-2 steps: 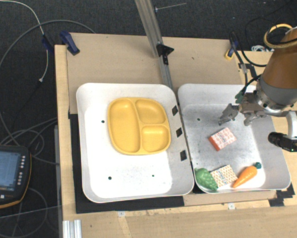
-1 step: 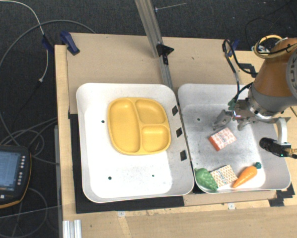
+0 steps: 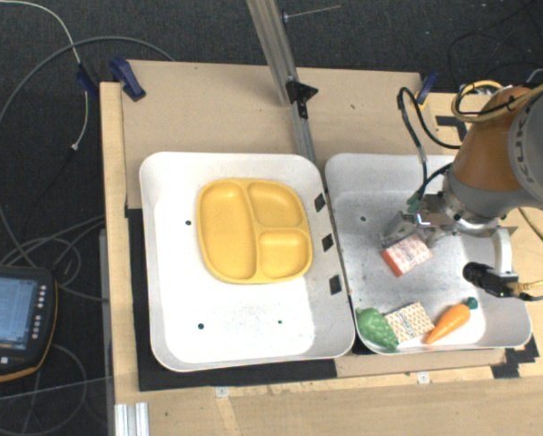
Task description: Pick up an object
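White plastic forms both bins. The left bin carries a yellow divided plate near its middle. The right bin holds four small things. An orange-and-white box lies near the bin's centre, tilted, directly under the gripper; whether the claw is apart or closed, and whether it touches the box, cannot be told from above. Along the near edge lie a carrot, a pale patterned packet and a green vegetable at the near left corner, close together.

The box is judged the target: probably light, stiff card or plastic, with flat faces that could slip. Hold is best taken across its two short flat sides, near the middle, so it does not pivot. The carrot, tapered and smooth, is judged harder to pinch.
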Controlling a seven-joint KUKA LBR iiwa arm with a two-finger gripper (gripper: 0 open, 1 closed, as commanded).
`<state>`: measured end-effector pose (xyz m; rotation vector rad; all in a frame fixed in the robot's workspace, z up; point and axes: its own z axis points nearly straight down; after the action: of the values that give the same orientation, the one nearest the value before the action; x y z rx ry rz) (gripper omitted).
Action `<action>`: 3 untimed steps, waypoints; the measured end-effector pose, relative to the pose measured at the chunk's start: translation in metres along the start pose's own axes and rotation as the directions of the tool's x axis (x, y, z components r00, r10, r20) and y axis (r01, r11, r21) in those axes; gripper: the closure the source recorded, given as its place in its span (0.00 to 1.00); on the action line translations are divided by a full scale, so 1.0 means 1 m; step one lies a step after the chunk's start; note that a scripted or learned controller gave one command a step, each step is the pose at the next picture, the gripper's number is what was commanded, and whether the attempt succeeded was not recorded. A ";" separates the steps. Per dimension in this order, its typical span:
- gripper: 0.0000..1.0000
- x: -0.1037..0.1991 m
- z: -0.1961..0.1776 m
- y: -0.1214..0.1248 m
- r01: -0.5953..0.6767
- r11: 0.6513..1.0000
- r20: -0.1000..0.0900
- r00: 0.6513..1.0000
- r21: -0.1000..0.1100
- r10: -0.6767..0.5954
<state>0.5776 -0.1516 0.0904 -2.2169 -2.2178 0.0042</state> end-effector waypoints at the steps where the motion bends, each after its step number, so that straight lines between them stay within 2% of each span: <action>1: 1.00 0.000 -0.014 0.002 0.000 1.000 0.000 1.000 -0.006 0.000; 3: 1.00 -0.009 -0.137 0.009 0.002 1.000 0.004 1.000 -0.015 -0.002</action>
<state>0.5877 -0.1604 0.2273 -2.2244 -2.2296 -0.0074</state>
